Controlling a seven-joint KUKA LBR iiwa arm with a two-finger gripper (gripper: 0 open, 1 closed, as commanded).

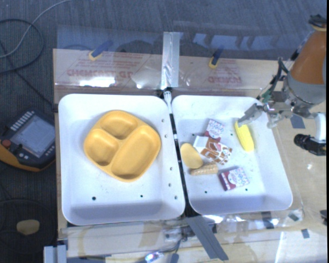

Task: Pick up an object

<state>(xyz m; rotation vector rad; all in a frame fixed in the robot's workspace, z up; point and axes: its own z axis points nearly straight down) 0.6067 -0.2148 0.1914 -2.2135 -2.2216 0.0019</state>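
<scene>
The right bin (274,193) holds several small items. A yellow banana-shaped piece (244,136) lies near its far right side. A white and red packet (214,128), a brown and white packet (214,149) and a red packet (234,178) lie around the middle. A pale yellow round piece (190,155) and a tan stick (203,170) sit close to the bin's left wall. My gripper (260,116) hovers over the bin's far right corner, just above and beside the top end of the banana-shaped piece. Nothing shows in its grasp.
The left bin (71,190) carries a yellow three-part plate (122,144). The arm's orange band (310,53) is at the upper right. A grey and orange handheld pendant (24,140) and cables lie on the floor to the left. Tape strips mark the bench's back edge.
</scene>
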